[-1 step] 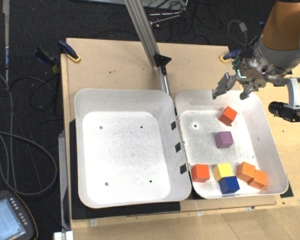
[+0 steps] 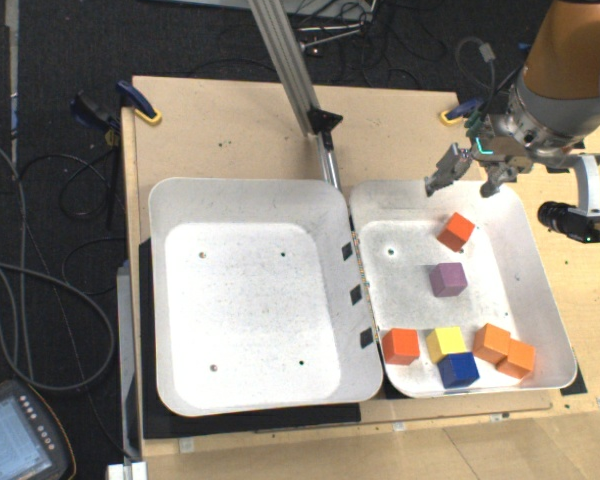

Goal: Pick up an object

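Right bin (image 2: 540,308) has seven matte blocks, foam maybe: four orange (image 2: 457,231), one purple (image 2: 447,279), yellow (image 2: 444,342), blue (image 2: 458,369). Claw (image 2: 467,179) hangs spread, gripping nothing, at the bin's 12 o'clock.

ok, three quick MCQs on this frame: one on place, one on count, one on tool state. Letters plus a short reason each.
1. Which bin holds the blocks?
A. left bin
B. right bin
C. both

2. How many orange blocks?
A. two
B. three
C. four

3. The tool is
A. open above the bin's far edge, holding nothing
B. shut on the purple block
C. resting on the blue block

Answers:
1 B: all blocks lie in the right bin.
2 C: one far, one near-left, two near-right.
3 A: the tool has its fingers apart with nothing between them.
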{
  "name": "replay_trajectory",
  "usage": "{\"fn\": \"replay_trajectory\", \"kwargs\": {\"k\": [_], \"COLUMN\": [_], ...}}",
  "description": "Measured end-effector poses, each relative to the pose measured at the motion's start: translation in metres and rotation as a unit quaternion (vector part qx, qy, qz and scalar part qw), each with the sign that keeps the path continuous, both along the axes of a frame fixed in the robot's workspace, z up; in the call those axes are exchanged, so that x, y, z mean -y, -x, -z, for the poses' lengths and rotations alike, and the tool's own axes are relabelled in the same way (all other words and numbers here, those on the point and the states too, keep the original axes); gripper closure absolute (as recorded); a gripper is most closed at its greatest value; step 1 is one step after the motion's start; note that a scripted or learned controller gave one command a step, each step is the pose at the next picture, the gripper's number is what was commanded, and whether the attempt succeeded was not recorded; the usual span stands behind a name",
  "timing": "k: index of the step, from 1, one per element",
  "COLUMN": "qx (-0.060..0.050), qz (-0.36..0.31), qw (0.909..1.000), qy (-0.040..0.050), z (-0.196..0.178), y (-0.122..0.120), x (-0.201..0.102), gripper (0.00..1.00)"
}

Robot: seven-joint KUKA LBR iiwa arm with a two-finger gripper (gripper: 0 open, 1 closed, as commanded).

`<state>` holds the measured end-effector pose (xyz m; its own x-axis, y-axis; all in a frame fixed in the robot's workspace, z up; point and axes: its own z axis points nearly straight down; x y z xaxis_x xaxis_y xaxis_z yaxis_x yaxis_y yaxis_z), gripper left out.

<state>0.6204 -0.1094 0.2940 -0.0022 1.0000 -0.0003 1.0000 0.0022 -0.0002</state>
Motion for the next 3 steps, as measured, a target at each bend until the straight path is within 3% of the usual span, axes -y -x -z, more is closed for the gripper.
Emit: {"fn": "replay_trajectory", "kwargs": {"k": [1,3], "qx": [-0.002,-0.003], "qz": [0.000,0.002], "qw": [1.0000,1.0000], "qy": [-0.0002,-0.0003], "z": [0.050,0.162], "y": [-0.006,0.003], "x": [-0.007,-0.002], "gripper": [0.00,0.00]}}
